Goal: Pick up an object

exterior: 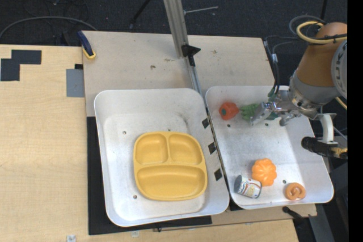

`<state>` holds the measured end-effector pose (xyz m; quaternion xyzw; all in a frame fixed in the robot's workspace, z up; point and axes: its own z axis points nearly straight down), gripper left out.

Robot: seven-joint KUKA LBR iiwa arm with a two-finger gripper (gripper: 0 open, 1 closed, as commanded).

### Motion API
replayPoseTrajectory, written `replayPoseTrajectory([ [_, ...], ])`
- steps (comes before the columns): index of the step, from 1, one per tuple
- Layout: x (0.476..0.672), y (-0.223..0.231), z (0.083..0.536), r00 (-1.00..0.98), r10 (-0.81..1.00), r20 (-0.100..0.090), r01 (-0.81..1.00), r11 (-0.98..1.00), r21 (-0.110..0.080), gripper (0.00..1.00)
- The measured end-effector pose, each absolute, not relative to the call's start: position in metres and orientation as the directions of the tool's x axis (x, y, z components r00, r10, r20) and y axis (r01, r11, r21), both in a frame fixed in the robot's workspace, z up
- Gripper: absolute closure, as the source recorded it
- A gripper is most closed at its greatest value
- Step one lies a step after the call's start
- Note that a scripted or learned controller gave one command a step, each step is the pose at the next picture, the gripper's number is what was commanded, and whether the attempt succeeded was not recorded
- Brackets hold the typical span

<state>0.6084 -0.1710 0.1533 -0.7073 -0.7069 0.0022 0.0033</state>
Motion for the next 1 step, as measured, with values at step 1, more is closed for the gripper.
replayPoseTrajectory([
  [1,0.6075,-0.1695,0.1097,0.001,1.000,0.002,1.000,-0.001,-0.007,0.00],
])
